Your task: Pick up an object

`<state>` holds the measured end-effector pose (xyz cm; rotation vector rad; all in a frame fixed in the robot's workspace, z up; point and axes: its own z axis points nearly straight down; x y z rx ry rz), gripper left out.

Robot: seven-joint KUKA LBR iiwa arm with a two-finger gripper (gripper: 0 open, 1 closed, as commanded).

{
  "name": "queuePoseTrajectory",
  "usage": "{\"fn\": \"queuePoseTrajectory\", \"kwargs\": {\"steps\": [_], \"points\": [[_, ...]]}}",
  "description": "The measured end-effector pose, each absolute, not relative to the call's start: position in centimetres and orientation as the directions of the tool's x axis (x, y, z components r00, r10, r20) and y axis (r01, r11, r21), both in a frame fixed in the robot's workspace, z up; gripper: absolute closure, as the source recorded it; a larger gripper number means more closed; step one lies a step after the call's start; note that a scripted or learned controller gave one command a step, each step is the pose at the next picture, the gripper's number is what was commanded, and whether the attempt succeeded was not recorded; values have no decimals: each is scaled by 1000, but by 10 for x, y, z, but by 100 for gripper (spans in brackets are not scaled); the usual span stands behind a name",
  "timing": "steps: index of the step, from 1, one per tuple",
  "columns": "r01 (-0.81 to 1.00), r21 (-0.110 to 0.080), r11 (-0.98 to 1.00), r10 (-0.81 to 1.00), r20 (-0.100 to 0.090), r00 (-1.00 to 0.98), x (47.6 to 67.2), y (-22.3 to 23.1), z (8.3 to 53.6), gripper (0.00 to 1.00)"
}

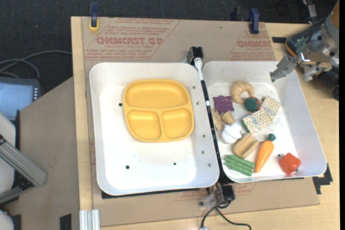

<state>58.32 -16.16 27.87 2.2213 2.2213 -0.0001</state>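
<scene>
Plainly the pick has not begun: the end effector (281,71) hangs at the upper right rim of the right bin (307,116), above and apart from every object, and whether it is spread or closed I cannot tell from this slant; nothing is seen in its grasp. The candidates all lie in that bin, clustered toward its left and centre: a croissant (242,89) at about 11 o'clock, a purple piece (222,103) at 10, a green ball (252,104) near the middle, a carrot (264,152) and green beans (237,164) toward 6, a red pepper (289,163) at 5. The left bin (108,116) holds a yellow divided tray (158,109). Next, I judge, the arm must travel toward 8 o'clock over one isolated item, the pepper being least crowded, and descend onto it.
</scene>
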Motion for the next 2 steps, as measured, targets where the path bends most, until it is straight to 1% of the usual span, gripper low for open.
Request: {"fn": "queuePoseTrajectory", "kwargs": {"steps": [1, 2], "points": [[1000, -9, -1, 1000, 2, 1, 597, -173, 189, 0], [1000, -7, 0, 1000, 2, 0, 609, -186, 78, 0]]}}
